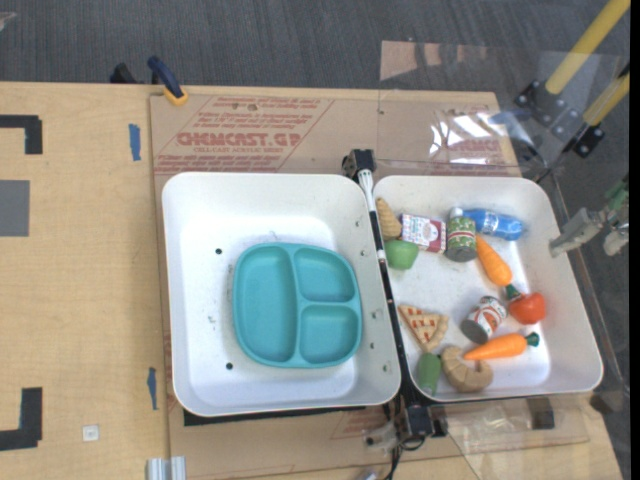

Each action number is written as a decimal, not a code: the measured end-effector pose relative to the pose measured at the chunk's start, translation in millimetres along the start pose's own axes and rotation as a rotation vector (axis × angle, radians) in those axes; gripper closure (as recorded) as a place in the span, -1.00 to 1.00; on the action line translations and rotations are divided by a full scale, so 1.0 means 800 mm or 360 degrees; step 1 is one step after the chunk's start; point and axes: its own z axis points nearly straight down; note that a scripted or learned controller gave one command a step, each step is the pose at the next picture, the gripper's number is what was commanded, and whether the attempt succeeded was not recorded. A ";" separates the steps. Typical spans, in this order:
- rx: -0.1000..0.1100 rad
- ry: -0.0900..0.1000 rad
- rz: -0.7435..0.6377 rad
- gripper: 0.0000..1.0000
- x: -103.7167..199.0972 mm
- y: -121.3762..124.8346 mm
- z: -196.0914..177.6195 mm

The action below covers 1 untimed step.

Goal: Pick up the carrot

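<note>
Two orange carrots lie in the right bin (570, 268). One carrot (491, 259) lies slanted near the bin's middle, its green top toward a red tomato (527, 308). The other carrot (497, 347) lies near the front wall, its green top pointing right. A blurred grey shape that looks like my gripper (585, 230) hangs just past the bin's right rim, clear of both carrots and well to their right.
The right bin also holds a blue bottle (497, 224), a green can (461, 236), a red-and-white carton (422, 232), a lime (402, 255), a small tin (485, 316), a pizza slice (423, 325) and a bread piece (467, 369). A teal divided plate (297, 304) lies in the left bin (190, 268).
</note>
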 end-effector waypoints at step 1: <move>-0.0009 0.0021 -0.0119 -1.00 -0.001 0.061 0.235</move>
